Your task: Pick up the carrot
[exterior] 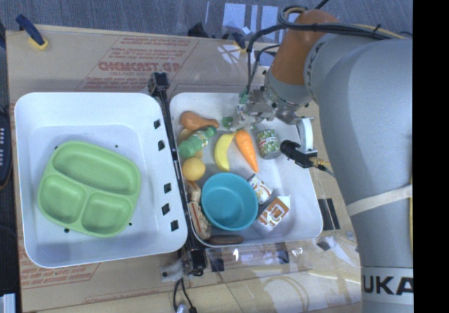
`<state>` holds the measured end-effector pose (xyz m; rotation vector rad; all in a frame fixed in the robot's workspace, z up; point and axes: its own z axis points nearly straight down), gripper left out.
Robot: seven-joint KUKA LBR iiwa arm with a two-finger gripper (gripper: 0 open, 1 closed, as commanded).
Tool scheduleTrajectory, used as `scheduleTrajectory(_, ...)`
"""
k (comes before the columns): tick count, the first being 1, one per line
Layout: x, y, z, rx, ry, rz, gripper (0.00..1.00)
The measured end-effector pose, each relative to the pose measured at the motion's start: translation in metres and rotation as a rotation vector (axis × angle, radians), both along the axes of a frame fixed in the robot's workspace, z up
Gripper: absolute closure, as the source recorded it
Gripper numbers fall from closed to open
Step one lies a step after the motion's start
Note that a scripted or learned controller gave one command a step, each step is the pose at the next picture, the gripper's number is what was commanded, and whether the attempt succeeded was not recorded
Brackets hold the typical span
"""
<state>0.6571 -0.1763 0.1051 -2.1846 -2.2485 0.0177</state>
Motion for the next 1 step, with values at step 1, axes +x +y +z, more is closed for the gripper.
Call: scheduleTrajectory(1, -0.0079, 0.0484, 0.0780, -0.001, -0.009, -0.523, 1.00)
